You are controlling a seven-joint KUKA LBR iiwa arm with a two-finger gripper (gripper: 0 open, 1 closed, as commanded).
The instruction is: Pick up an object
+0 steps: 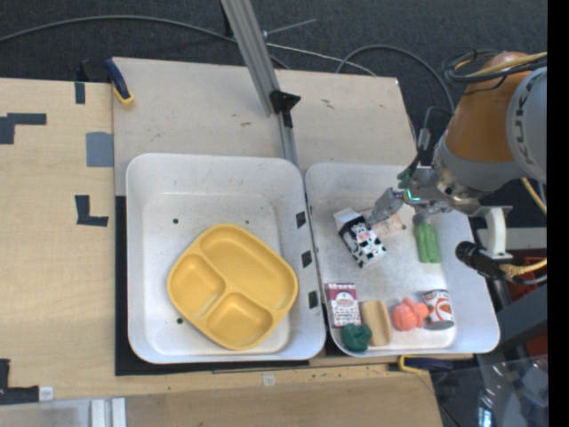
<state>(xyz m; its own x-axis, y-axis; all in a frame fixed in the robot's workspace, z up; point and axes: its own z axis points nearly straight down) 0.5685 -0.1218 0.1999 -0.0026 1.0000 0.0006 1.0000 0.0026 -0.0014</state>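
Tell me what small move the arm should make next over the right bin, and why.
Probably a short drop straight down. The end effector hovers in the right bin, just up and right of the black-and-white spotted toy, with nothing seen between its fingers. The green block lies close on its other side, so a slight shift toward the toy first would likely give a cleaner grab.

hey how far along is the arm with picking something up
Done: the hand has reached into the right bin, just above the black-and-white spotted toy. In hand: nothing visibly held. Left: grasping and lifting an object; the toy, green block and the items along the bin's front all lie on its floor.
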